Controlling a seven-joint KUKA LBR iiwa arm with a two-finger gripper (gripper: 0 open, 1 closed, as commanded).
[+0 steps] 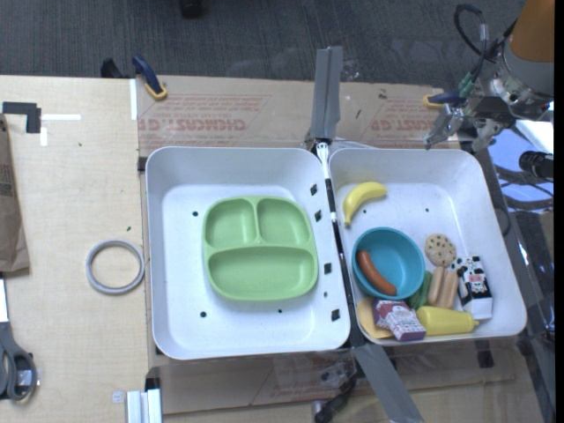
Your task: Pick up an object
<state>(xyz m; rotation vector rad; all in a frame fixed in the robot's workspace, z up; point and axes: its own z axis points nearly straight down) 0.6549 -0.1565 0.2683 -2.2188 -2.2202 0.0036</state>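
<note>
Holding one banana (pixel 363 197), one bowl (pixel 390 262), right bin (pixel 493 236); left bin (pixel 167 236) one plate (pixel 260 248).

The right bin (pixel 458 170) holds the candidate objects. A yellow banana (pixel 362 198) lies near the bin's back-left corner, curved, tip pointing toward the back edge. A blue bowl (pixel 392 258) sits upright along the left wall, with a red-orange sausage (pixel 376 274) lying inside it. A round speckled cookie (pixel 439 249) lies just right of the bowl. Along the front edge lie a pink box (pixel 402 320) and a yellow item (pixel 448 320) (exact type unclear), close together.
</note>
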